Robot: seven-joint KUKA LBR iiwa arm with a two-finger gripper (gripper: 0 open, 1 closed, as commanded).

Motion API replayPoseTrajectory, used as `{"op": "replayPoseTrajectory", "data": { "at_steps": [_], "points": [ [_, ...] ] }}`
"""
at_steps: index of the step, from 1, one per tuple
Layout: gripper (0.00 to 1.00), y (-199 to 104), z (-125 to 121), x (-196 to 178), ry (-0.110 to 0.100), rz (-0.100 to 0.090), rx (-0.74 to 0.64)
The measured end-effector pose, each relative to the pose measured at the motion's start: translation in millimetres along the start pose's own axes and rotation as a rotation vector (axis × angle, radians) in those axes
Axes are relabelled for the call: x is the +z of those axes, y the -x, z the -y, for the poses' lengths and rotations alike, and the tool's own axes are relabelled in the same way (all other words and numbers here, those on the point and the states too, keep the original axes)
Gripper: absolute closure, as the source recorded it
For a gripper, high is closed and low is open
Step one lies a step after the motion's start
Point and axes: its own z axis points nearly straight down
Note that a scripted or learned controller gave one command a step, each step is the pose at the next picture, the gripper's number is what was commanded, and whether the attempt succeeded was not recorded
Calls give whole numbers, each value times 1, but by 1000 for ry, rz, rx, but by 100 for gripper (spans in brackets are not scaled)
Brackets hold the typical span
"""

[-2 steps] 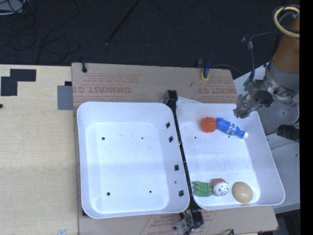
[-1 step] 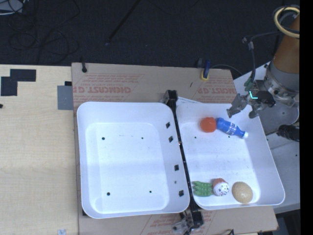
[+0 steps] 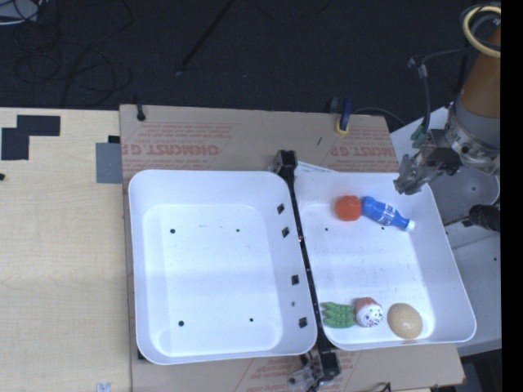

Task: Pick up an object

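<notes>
The right bin (image 3: 433, 276) holds several small objects. An orange ball (image 3: 347, 207) and a blue bottle (image 3: 384, 213) lie near its far edge. Along the near edge sit a green piece (image 3: 337, 314), a white and red ball (image 3: 368, 312) and a tan egg-shaped object (image 3: 404, 320). My gripper (image 3: 411, 180) hangs over the bin's far right corner, to the right of and above the bottle, with nothing seen between its fingers. Whether it is open or shut is too small to tell.
The left bin (image 3: 143, 243) sits beside the right one, split from it by a black divider (image 3: 296, 243). Both rest on brown cardboard (image 3: 221, 141). A wooden bench top (image 3: 57, 243) stretches to the left. Cables run around the arm at the right.
</notes>
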Motion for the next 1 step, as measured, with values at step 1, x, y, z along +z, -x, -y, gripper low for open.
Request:
{"op": "replayPoseTrajectory", "data": {
  "at_steps": [1],
  "points": [
    [0, 0, 0, 0, 0, 0, 1]
  ]
}}
